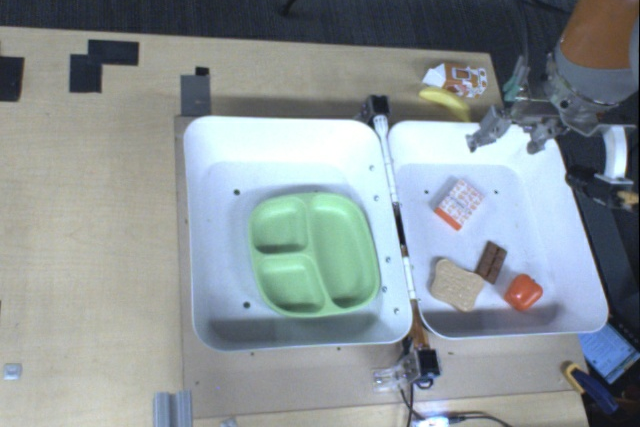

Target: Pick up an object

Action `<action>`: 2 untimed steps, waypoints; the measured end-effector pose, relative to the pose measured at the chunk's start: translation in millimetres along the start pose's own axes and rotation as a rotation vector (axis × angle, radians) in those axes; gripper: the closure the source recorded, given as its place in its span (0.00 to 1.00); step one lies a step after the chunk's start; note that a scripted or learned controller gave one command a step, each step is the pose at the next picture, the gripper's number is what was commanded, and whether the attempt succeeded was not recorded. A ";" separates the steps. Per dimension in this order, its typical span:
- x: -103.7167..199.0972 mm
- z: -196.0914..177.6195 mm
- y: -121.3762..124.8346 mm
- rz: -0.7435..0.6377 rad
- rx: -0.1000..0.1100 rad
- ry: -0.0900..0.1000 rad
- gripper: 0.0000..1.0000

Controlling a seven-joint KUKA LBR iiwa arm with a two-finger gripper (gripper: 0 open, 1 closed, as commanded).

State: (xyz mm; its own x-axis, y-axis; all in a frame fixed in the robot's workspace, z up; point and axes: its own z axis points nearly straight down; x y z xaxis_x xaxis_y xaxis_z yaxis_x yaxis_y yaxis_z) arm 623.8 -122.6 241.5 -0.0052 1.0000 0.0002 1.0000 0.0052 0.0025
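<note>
The right bin (560, 205) holds a small orange-and-white box (459, 204), a brown chocolate bar (490, 261), a tan slice of toast (457, 284) and a red-orange round piece (522, 292). My gripper (513, 135) hangs over the bin's far edge, up and to the right of the box. Its two grey fingers are spread open with nothing between them. The arm's orange band (600, 15) rises above it at the upper right.
The left bin (220, 165) holds a green divided plate (313, 252). Behind the right bin, a yellow banana (443, 98) and a small packet (462, 78) lie on the bench. Black markers sit at the bench's far left, and cables lie below the bins.
</note>
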 end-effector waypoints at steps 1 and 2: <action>13.7 103.5 -35.9 0.002 0.004 0.001 0.00; 26.7 155.0 -55.0 0.004 -0.003 -0.001 0.00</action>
State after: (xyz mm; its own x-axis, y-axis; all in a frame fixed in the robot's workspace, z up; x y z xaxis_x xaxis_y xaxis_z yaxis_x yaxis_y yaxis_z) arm 569.0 -96.1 86.4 -0.0012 1.0000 -0.0006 1.0000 0.0012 0.0060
